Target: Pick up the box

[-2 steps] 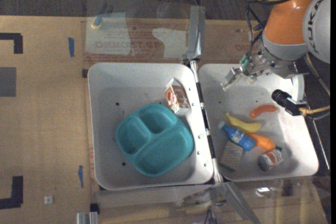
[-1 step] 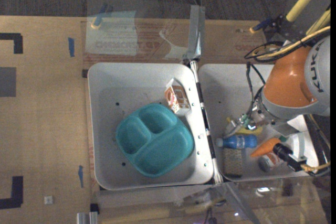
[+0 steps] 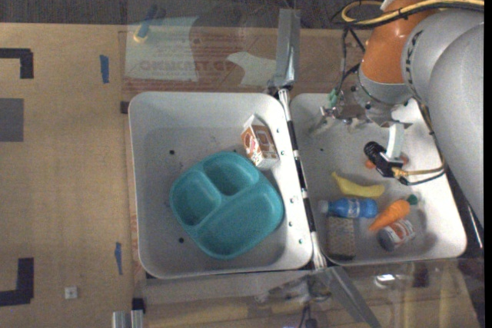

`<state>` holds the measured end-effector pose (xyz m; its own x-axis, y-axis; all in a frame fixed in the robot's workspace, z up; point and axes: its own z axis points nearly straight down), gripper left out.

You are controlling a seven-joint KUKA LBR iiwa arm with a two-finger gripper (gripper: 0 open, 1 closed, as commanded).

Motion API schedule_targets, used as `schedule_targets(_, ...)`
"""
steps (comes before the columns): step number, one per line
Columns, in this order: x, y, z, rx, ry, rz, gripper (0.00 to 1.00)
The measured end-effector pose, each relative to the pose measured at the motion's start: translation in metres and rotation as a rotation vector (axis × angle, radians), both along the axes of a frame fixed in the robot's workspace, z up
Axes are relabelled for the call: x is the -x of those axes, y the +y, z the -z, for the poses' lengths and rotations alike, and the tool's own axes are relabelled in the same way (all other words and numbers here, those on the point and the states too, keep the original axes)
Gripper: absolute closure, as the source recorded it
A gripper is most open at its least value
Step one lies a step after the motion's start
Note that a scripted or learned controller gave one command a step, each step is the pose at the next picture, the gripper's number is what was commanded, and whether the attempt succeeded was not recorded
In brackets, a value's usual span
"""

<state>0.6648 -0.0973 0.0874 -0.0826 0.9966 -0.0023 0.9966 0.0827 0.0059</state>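
1. We see a teal divided plate (image 3: 225, 203) lying flat in the left bin (image 3: 154, 136), and we place everything else from it.
2. The box (image 3: 260, 142), a small brown-and-white carton, stands tilted just past the plate's far right rim, against the left bin's right wall. We cannot tell whether it touches the plate.
3. The gripper (image 3: 352, 113) hangs to the right of the plate and farther back, over the far end of the right bin (image 3: 315, 157), apart from the box. Nothing shows in its grasp, and we cannot tell whether it is open or closed.
4. The grey arm (image 3: 453, 81) with its orange band comes in from far to the plate's right.
5. A banana (image 3: 357, 184) lies in the right bin, to the right of the plate, level with the plate's far half.
6. A water bottle (image 3: 350, 207) with a blue label lies on its side to the right of the plate, just nearer than the banana.
7. A carrot (image 3: 390, 215) lies slanted farther right from the plate, just beside the bottle.
8. A can (image 3: 397, 234) lies just nearer than the carrot, well to the right of the plate.
9. A brownish rectangular thing (image 3: 342, 238), too unclear to name, sits right of the plate's near edge, just nearer than the bottle.
10. Both bins rest on the tan counter (image 3: 61, 165), which stretches out to the plate's left.
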Motion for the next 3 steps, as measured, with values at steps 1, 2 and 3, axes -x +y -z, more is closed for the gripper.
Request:
schedule_targets(1, 0.014, -0.086, 0.001, 0.002, 0.0, -0.003, 0.0)
schedule_targets(2, 0.068, -0.112, 0.0, 0.0, 0.002, -0.069, 0.0)
schedule_targets(3, 0.09, -0.113, 0.0, -0.001, 0.001, -0.176, 0.0)
